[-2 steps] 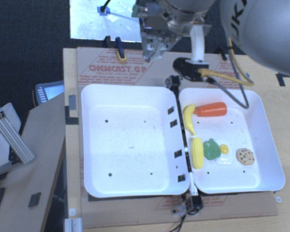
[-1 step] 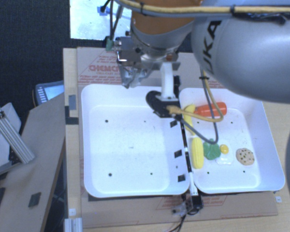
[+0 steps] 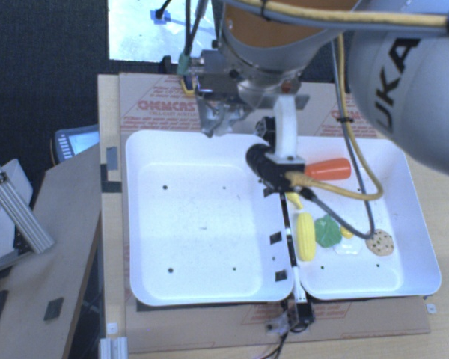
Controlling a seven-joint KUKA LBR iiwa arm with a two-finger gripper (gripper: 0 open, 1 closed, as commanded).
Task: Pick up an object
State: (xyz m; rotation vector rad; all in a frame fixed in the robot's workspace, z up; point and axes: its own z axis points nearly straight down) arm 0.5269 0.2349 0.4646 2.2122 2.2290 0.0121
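The arm point(image 3: 314, 21) is seen high over the seam between the two bins, wrist hardware hanging above the back rim. The left bin point(image 3: 194, 223) lies bare; the right bin point(image 3: 404, 200) holds the candidates. Whether the gripper point(image 3: 218, 122) is open or closed cannot be told. A carrot point(image 3: 328, 170) sits near the back, a corn cob point(image 3: 304, 235) by the divider, a green piece point(image 3: 328, 232) touching it, a cookie point(image 3: 379, 242) apart. The cookie or carrot is judged easiest, being isolated; descent should be centred.

Red "CHEMCAST" on the protective sheet point(image 3: 159, 105); "UKA" on the arm point(image 3: 404, 73).
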